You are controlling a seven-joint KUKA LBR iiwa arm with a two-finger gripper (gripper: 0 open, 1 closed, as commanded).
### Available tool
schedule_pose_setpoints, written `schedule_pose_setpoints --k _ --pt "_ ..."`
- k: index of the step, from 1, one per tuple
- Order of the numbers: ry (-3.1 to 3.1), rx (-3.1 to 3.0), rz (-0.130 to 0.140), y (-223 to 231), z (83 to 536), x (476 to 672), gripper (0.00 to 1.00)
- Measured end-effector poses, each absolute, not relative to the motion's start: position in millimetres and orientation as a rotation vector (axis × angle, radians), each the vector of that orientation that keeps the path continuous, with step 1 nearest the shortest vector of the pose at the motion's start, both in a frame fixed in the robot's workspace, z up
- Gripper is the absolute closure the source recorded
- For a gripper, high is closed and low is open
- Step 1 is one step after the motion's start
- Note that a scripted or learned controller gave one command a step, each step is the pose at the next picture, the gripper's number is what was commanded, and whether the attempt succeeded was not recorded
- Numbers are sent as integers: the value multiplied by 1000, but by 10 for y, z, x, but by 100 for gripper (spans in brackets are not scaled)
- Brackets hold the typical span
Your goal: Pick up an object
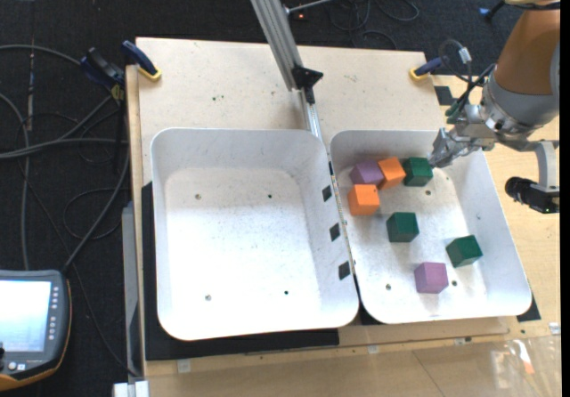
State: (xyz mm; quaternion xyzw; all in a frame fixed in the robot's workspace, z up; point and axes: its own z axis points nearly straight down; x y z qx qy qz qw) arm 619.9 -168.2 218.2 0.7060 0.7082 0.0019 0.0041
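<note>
The right bin (499, 235) holds several small blocks. A purple block (366, 174), an orange block (391, 171) and a green block (418, 172) sit in a row near its back. Another orange block (363, 198) lies just in front of the purple one. A green block (403, 226) is in the middle, a further green block (464, 250) to the right and a purple block (431, 277) near the front. My gripper (442, 153) hangs low at the back of this bin, just right of the rear green block, with nothing visibly held.
The left bin (240, 235) lies beside the right one, sharing a raised middle rim. A slanted metal pole (272, 17) rises from the bench behind the bins. Blue and yellow clamps (141, 61) sit at the bench's back corners. Cables cover the floor to the left.
</note>
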Motion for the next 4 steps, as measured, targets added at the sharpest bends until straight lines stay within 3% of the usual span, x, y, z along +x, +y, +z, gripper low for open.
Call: schedule_pose_setpoints --k 1,3,4 --pt "2219 2212 6 -1684 2722 6216 100" --pt "2233 2213 2 -502 2520 6349 100" --pt "2231 2213 2 41 2570 6316 100"
